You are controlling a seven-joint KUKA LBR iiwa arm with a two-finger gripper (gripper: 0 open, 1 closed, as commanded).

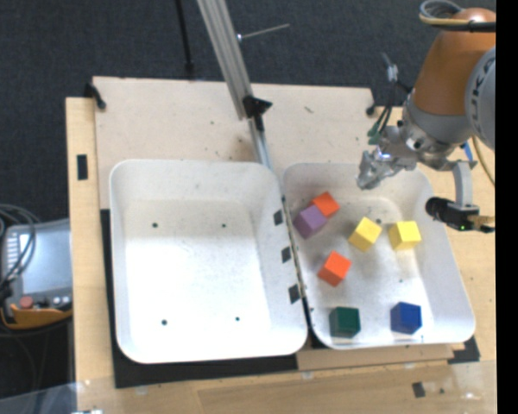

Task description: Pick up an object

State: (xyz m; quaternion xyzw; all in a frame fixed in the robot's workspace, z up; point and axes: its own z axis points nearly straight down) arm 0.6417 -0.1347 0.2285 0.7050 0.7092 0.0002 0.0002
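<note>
The gripper [373, 172] is seen poised over the far end of the right bin [453, 296], and nothing is gripped between the fingers; whether they are spread wide or drawn narrow cannot be told from this slant. Seven small blocks are scattered across the right bin's floor. Nearest the gripper, an orange block [326, 203] is found touching a purple block [310, 221] close to the bin's left wall. Toward the middle, a yellow block [365, 233] is set just beside a second yellow block [404, 234], with a gap between them. A second orange block [334, 267] is placed alone, well apart from its neighbours, and a green block [345, 321] and a blue block [406, 316] are lined along the near rim. The left bin [121, 231] is passed over on the counter [168, 115]. The blocks are judged light, stiff and flat-sided, so a firm pinch across two opposite faces should be enough, though smooth faces may slip if caught on a corner. The lone orange block is judged the easiest pick, since room is left on all sides for the fingers; the orange-and-purple pair is judged awkward, being pressed together.
</note>
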